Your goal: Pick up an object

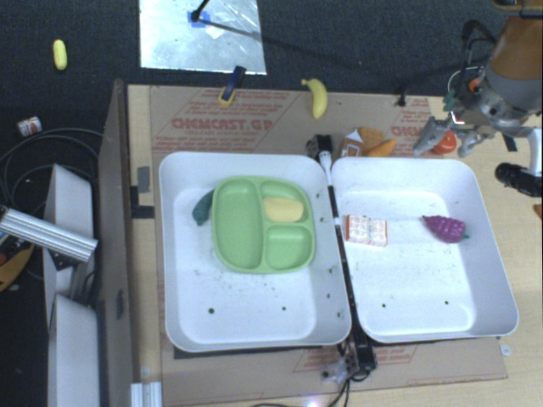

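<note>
The bench carries two shallow white bins side by side on a cardboard sheet printed in red.

Left bin (pixel 195 312): a green divided plate (pixel 254 231) lies in the upper middle. A pale yellow item (pixel 283 209) sits in the plate's upper right compartment. A dark green object (pixel 202 208) lies on the bin floor, touching or just beside the plate's left edge.

Right bin (pixel 424 303): a small white-and-red packet (pixel 366 231) lies near the left wall, and a purple grape bunch (pixel 445 227) lies near the right wall. The two are well apart, with bare bin floor between them and nothing lying over either.

Outside the bins: a yellow banana (pixel 317 97) rests on the cardboard behind the left bin. An orange carrot-like item (pixel 378 147) lies just behind the right bin's rear wall. A second yellow item (pixel 59 54) lies on the dark floor at far left, and a silver sheet (pixel 202 22) lies at top centre.

Gripper (pixel 446 136): it sits beyond the right bin's rear right corner, outside the rim. An orange-red shape appears between or behind its two fingers (which of the two cannot be determined). How far the fingers are spread cannot be read either. The gripper is well apart from the packet and the grape bunch.
</note>
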`<action>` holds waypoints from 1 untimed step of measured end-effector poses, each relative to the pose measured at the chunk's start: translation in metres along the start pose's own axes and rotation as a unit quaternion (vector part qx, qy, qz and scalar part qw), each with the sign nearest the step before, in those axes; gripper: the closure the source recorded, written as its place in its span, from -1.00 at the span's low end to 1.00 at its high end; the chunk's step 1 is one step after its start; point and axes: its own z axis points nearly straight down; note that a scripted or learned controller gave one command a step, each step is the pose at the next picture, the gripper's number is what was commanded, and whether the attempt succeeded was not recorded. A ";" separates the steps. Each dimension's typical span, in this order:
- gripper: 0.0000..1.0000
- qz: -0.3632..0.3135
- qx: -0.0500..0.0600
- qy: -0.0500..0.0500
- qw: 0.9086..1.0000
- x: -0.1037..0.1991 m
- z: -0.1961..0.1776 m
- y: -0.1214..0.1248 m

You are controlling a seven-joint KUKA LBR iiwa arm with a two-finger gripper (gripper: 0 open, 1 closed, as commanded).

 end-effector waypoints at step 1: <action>-1.00 0.002 0.001 -0.001 1.000 -0.058 0.080 0.006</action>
